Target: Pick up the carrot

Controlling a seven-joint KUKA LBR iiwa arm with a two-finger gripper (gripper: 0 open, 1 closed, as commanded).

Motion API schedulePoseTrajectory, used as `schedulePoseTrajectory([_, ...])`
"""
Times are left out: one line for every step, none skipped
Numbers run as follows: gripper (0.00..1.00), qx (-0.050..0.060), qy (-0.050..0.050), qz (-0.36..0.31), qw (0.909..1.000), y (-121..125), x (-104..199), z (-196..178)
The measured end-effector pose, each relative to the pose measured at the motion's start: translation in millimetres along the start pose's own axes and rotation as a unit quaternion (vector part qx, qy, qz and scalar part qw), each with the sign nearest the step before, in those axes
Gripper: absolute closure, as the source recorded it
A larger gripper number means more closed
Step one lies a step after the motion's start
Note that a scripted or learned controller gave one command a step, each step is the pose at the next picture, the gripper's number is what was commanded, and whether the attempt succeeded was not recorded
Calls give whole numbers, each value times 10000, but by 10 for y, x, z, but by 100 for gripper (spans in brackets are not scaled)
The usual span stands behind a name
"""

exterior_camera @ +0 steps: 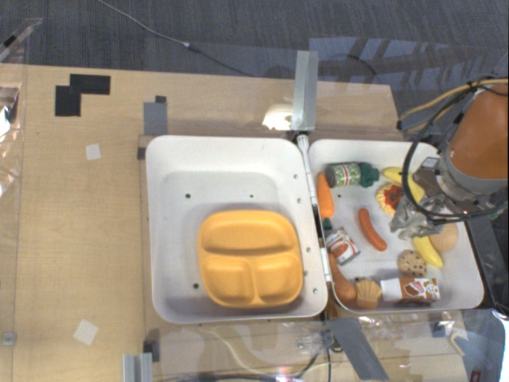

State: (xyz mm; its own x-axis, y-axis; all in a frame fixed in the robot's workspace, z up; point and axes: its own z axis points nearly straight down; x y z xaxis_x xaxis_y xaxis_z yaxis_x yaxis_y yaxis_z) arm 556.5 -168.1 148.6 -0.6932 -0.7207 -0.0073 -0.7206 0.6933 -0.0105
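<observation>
The carrot (pixel 324 196) is orange with a small green top and lies lengthwise against the left wall of the right bin (pixel 469 293), near its far end. My gripper (pixel 409 220) hangs over the right half of that bin, above a yellow banana (pixel 429 250) and beside a red sausage (pixel 372 229). It is about a hand's width to the right of the carrot and not touching it. The arm's orange band (pixel 483 138) covers the bin's far right corner.
A green bottle (pixel 352 173) lies just right of the carrot's top, and a small can (pixel 342 245) sits below it. A cookie (pixel 411 263), a carton (pixel 415 289) and bread pieces (pixel 354 290) crowd the near side. The left bin (pixel 171 213) holds a yellow divided tray (pixel 250 257).
</observation>
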Motion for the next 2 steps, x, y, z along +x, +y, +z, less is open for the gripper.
schedulePoseTrajectory([100, 28, -12, -1427, 9898, -614, -92, -1717])
schedulePoseTrajectory([100, -76, 12, -1571, 9876, -81, 117, -641])
